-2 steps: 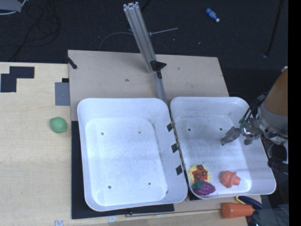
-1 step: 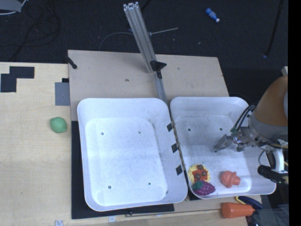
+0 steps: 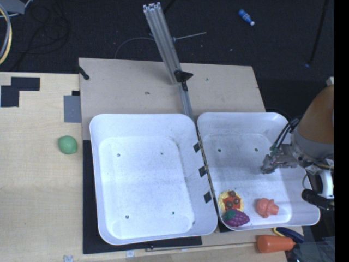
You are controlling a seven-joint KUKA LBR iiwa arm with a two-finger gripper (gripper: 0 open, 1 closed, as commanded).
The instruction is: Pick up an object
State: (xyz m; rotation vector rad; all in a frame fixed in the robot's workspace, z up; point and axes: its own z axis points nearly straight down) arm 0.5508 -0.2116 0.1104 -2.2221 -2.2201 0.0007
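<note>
1. Two shallow white plastic bins sit side by side on a tan board: left bin [image 3: 103, 125] and right bin [image 3: 245, 119], rims touching along the middle, w/ small black clips on that shared edge
2. Grey KUKA arm [image 3: 319, 124] w/ an orange band reaches in from the right, over the right bin's right side
3. Two-finger metal gripper [image 3: 268, 167] hangs low over the right bin's floor, about mid-height of the bin, right of centre; view is too small and blurred to tell how far the claw is spread, and nothing can be seen between its tips
4. Yellow, red and purple toy cluster [image 3: 233, 207], looks like small plastic fruit incl. a purple grape bunch, lies at the right bin's front-left corner, near the rim
5. Salmon-pink knobbly toy piece [image 3: 266, 207] lies just right of the cluster, near the front rim, apart from it; both are well in front of the gripper, not touching it
6. Orange cylinder-like item [image 3: 274, 243] lies outside the bins, on the bench in front of the right bin
7. Small green ball [image 3: 68, 144] rests on the pale wooden tabletop, left of the left bin, well apart from it
8. Slanted silver aluminium rail [image 3: 163, 40] stands behind the bins, its foot near where the two bins meet
</note>
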